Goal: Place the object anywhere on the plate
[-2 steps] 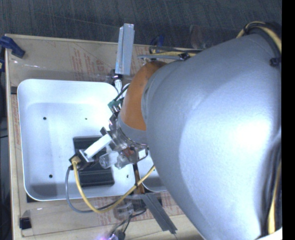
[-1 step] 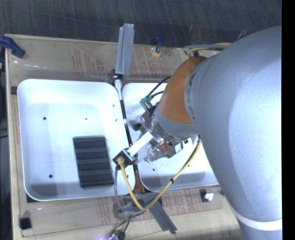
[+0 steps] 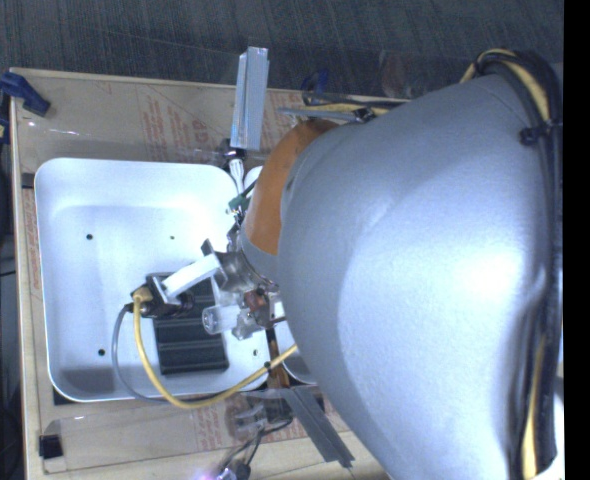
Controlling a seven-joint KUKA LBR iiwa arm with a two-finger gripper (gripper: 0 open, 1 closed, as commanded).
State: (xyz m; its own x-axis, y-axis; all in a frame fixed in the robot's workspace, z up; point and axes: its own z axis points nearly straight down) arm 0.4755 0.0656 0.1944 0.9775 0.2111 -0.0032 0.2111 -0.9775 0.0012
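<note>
My gripper (image 3: pixel 237 316) hangs low over the right side of the left white bin (image 3: pixel 85 268), close to the bin's right wall. Pale, partly see-through parts of the gripper sit just above the bin floor. My grey arm (image 3: pixel 415 268), with its orange band (image 3: pixel 275 198), covers the right half of the view and everything beneath it. A curved white edge (image 3: pixel 293 366) peeks out under the arm; I cannot tell whether it is a plate or the right bin's corner.
The bins rest on a wooden bench (image 3: pixel 125 98) with a dark floor beyond it. A metal bar (image 3: pixel 249 98) stands at the back between the bins. Blue clamps (image 3: pixel 20 90) sit at the bench's back left corner.
</note>
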